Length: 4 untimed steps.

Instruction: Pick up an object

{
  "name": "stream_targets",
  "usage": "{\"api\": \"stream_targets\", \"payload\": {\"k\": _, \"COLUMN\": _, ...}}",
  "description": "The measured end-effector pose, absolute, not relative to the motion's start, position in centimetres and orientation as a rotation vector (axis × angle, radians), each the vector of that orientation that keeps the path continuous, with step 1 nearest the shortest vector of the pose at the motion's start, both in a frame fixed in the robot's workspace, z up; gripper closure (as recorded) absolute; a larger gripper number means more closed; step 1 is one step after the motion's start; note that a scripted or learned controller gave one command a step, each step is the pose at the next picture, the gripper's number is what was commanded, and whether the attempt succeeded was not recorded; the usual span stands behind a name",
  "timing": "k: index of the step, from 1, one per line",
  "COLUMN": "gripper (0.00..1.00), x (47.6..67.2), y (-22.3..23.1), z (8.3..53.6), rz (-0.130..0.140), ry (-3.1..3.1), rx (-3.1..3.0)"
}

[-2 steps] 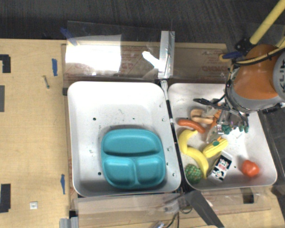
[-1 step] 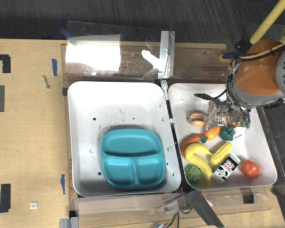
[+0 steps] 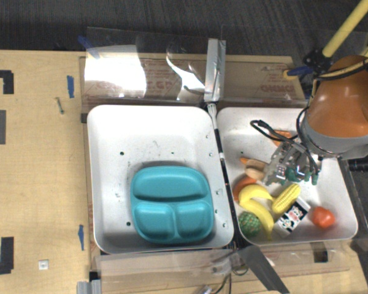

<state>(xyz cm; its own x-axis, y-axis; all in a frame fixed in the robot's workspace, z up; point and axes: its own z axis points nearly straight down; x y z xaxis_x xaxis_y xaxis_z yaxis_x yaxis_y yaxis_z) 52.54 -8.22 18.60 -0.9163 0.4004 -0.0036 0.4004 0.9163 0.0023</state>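
My gripper (image 3: 284, 171) hangs low in the right bin (image 3: 245, 127), with the orange-banded wrist (image 3: 342, 109) above it. Just below it lies a yellow corn cob (image 3: 286, 197). A banana (image 3: 259, 206) curves to the cob's left. A small black and white box (image 3: 292, 216) sits under the corn, and a red tomato (image 3: 322, 217) lies to its right. A green ball (image 3: 249, 223) rests by the banana's lower end. An orange fruit (image 3: 244, 184) and a pale orange stick-shaped item (image 3: 253, 163) lie left of the gripper. I see nothing lifted off the bin floor.
The left bin (image 3: 110, 139) holds a teal divided plate (image 3: 170, 204) toward its front. A clear plastic panel (image 3: 172, 72) stands behind both bins. A black cable (image 3: 267, 129) loops over the back of the right bin. Bare wooden bench (image 3: 30, 182) lies to the left.
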Motion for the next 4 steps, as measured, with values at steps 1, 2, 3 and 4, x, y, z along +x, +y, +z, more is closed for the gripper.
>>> {"api": "stream_targets", "payload": {"k": 1, "gripper": 1.00, "x": 50.4, "y": -9.4, "z": 12.2, "rz": 0.000, "ry": 3.094, "rx": 0.463}}
{"api": "stream_targets", "payload": {"k": 2, "gripper": 0.00, "x": 50.3, "y": -9.3, "z": 12.0, "rz": 0.000, "ry": 3.097, "rx": 0.463}}
{"api": "stream_targets", "payload": {"k": 3, "gripper": 0.00, "x": 50.7, "y": -11.5, "z": 8.9, "rz": 0.003, "ry": 3.080, "rx": 0.554}}
{"api": "stream_targets", "payload": {"k": 4, "gripper": 0.00, "x": 55.8, "y": -9.5, "z": 8.8, "rz": 0.001, "ry": 2.968, "rx": 1.003}}
